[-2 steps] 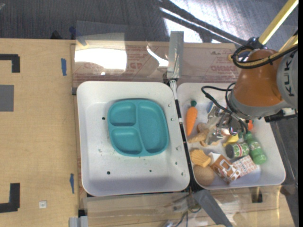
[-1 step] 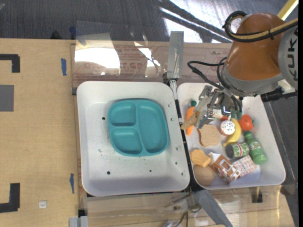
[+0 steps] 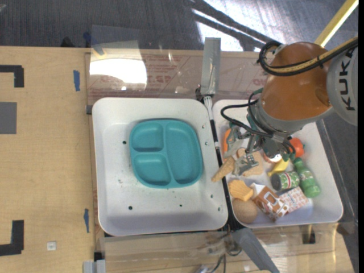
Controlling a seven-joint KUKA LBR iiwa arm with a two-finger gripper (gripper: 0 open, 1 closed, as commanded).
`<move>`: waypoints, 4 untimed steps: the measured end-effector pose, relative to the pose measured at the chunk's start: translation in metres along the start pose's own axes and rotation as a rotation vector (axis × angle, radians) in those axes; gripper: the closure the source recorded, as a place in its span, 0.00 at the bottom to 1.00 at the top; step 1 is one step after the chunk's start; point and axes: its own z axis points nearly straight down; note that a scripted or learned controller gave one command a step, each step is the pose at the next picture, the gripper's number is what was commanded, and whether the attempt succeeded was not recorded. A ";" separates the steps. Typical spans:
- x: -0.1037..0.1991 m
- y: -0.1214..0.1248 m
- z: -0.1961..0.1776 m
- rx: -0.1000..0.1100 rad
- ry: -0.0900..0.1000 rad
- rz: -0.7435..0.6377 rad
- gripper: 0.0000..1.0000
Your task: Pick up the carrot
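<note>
A tan bench (image 3: 40, 152) carries two white bins side by side. The left bin (image 3: 108, 209) holds one teal divided plate (image 3: 166, 152) with open floor all round it. The right bin (image 3: 330, 203) is crowded with toy food. The arm (image 3: 298, 81), lettered "KUK", hangs over it; whether the fingers (image 3: 248, 162) are open or shut cannot be told. The carrot (image 3: 295, 147) lies just right of them, near a green bottle (image 3: 306, 180).
</note>
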 end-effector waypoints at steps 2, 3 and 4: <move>0.042 0.052 -0.096 0.002 -0.001 -0.588 1.00; 0.040 0.053 -0.107 0.003 -0.009 -0.587 1.00; 0.044 0.094 -0.080 0.000 0.000 -0.758 1.00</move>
